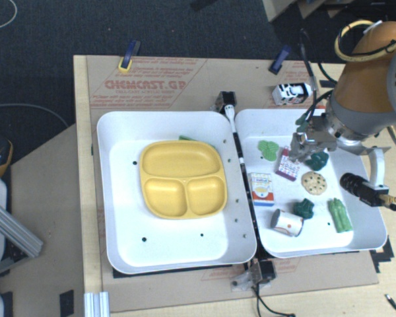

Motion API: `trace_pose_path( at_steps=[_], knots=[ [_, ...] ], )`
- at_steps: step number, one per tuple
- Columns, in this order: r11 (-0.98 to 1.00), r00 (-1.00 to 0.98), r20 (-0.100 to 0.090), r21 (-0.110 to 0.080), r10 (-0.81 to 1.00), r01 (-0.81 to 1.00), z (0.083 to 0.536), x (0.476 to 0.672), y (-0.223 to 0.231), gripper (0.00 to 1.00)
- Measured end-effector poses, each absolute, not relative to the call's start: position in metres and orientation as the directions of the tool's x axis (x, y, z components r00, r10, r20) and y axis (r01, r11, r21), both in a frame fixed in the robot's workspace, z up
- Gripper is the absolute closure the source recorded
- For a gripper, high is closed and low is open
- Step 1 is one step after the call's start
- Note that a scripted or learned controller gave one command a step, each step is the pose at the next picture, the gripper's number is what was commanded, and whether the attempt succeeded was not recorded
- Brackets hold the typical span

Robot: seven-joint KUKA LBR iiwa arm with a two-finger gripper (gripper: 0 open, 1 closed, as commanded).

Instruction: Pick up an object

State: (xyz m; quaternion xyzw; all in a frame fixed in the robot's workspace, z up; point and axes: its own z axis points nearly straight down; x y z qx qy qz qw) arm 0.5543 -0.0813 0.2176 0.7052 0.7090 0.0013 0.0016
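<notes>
I count seven objects in the right bin (376, 240): a light green piece (269, 150) upper left, a purple packet (288, 166), a dark teal piece (317, 160), a speckled cookie (313, 183), an orange-and-white carton (261, 187), a dark green piece (305, 208), a white cup (287, 222) on its side, a green strip (340, 215).

robot lab: clamped bench board (152, 78), loose cables (13, 111), dark carpet (86, 12).

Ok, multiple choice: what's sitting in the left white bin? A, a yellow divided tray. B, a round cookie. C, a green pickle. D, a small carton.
A: the yellow divided tray fills the middle of the left bin, with three compartments showing.
</notes>
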Motion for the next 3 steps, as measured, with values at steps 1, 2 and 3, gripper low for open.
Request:
trace_pose_path(
  at_steps=[1,2,3],
  knots=[
    [0.006,-0.006,0.0,0.005,1.0,1.0,0.23,0.573,-0.028,1.0],
    [0.006,-0.006,0.0,0.004,1.0,1.0,0.216,0.593,0.025,1.0],
    [0.003,-0.003,0.0,0.005,1.0,1.0,0.234,0.598,0.042,1.0]
  ],
)
